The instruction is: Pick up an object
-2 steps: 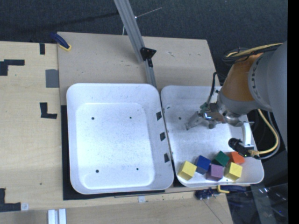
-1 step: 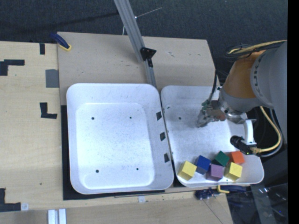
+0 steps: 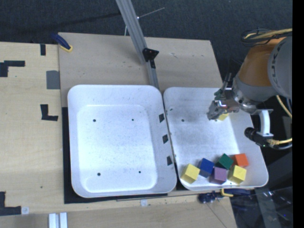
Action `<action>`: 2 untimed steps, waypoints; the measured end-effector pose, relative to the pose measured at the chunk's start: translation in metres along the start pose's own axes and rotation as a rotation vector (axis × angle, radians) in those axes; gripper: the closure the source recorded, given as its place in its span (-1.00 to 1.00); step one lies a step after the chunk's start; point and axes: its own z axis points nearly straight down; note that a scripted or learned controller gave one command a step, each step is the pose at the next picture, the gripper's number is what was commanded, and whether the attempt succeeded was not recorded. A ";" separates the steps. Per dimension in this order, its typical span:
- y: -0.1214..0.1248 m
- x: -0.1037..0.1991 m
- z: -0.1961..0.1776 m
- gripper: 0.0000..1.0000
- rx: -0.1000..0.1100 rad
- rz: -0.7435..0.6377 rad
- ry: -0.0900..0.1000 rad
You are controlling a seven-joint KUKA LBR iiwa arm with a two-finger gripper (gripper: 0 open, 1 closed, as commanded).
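My gripper (image 3: 219, 113) hangs over the upper right part of the right bin (image 3: 197, 132). A small yellow block (image 3: 222, 118) shows between its fingertips, and the fingers are shut on it. Several other blocks lie along the near edge of the same bin: a yellow one (image 3: 191, 173), a blue one (image 3: 206, 166), a purple one (image 3: 220, 174), a green one (image 3: 225, 161), an orange one (image 3: 241, 160) and another yellow one (image 3: 238, 174). Most of the held block is hidden by the gripper.
The left bin (image 3: 114, 137) lies beside the right one, with clips (image 3: 165, 137) on the shared rims. A slanted metal bar (image 3: 135, 27) runs from the top down to the bins' far edge. A white-and-black cable part (image 3: 260, 132) hangs by the right rim.
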 end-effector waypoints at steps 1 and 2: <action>0.009 -0.005 -0.049 1.00 0.001 0.000 0.000; 0.010 -0.004 -0.049 1.00 0.006 0.000 0.000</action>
